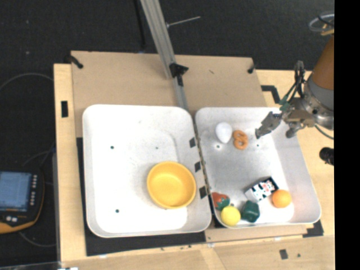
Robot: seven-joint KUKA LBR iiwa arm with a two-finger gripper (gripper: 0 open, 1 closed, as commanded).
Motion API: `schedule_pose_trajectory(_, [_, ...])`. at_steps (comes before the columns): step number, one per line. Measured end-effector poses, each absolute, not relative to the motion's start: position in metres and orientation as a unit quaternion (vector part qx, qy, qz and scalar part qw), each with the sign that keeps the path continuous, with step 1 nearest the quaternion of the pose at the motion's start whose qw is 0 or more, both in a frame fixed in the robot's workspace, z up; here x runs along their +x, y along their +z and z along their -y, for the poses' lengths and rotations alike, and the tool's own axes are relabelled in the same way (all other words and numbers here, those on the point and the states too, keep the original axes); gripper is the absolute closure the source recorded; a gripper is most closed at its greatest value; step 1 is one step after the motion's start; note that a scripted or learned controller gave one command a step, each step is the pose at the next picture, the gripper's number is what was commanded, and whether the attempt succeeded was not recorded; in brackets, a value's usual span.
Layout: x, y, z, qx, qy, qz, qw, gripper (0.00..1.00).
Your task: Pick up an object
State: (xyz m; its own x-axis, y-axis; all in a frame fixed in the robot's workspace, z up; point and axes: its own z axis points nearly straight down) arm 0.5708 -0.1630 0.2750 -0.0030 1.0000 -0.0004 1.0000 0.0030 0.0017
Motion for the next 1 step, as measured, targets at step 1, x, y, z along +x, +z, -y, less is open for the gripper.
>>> schedule_pose_trajectory(1, [0.5708, 0.2751, 0.163, 0.706, 0.0007, -0.708, 0.001, 0.0])
